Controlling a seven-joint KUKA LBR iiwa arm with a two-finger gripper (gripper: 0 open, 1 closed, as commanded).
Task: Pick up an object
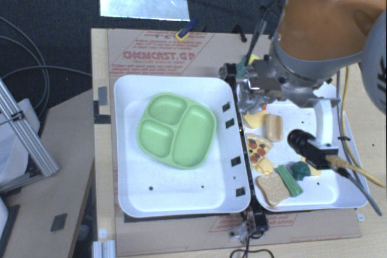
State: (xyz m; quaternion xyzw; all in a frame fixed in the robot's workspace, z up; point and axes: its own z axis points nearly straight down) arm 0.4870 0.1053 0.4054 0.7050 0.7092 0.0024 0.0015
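The grey arm with orange band (pixel 329 6) is cut off by the top and right edges. Its two-finger gripper (pixel 251 93) is too dark to resolve. The shallow white right bin (pixel 323 193) is partly hidden at its far end.

Divided plate (pixel 177 130) lay in left bin (pixel 130 190). In right bin (pixel 335 193): pizza slice (pixel 259 150) near the divider, bread slice (pixel 273 188) in front of it, hot-dog bun (pixel 273 127) behind it.
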